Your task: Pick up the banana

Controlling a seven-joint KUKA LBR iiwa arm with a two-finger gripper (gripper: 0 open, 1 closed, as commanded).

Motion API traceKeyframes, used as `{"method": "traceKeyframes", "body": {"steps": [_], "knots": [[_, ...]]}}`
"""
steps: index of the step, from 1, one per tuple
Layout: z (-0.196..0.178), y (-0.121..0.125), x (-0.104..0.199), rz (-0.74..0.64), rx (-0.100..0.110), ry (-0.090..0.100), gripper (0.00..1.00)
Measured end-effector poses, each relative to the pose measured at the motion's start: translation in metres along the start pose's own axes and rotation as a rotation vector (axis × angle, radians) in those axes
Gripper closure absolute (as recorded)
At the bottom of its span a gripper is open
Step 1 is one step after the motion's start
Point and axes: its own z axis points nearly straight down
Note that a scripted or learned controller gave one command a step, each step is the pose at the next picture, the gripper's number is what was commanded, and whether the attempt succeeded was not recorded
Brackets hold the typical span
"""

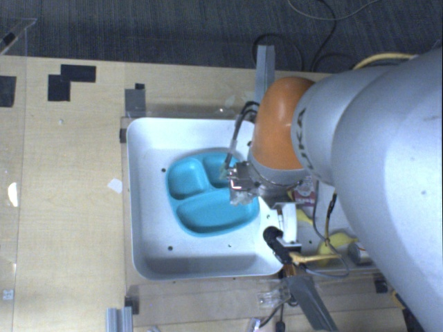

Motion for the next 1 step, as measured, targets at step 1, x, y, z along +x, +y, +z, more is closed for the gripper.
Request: {"method": "traceKeyframes", "body": {"steps": [1], "knots": [[-0.1104, 0.0281, 0.0317, -0.398, -0.005, -0.001, 1.0]]}}
